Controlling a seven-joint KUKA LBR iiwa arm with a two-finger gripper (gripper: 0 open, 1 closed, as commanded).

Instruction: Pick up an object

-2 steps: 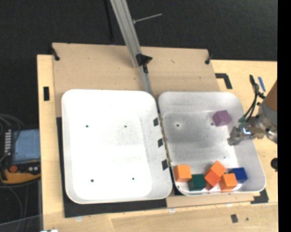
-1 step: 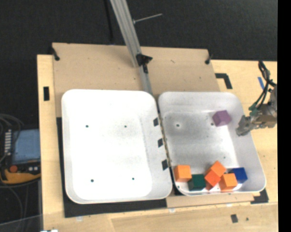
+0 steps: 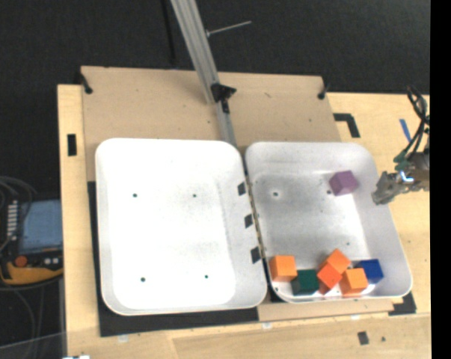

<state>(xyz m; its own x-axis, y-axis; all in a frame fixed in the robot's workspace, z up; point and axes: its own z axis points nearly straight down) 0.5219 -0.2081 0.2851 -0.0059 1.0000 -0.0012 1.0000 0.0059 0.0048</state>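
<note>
Camera view, end effector (image 3: 385, 189) at right bin (image 3: 307, 163) edge

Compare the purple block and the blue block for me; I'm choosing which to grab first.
The purple block sits alone in the upper part of the right bin; the blue block sits at the bin's lower edge, beside an orange block. The purple one is paler, the blue one deep and saturated. Both look like small cubes of similar size.

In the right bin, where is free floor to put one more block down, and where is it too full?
Right bin: free floor left of the purple block, down toward the orange block. Crowded: the near edge, from that orange block to the blue block.
</note>
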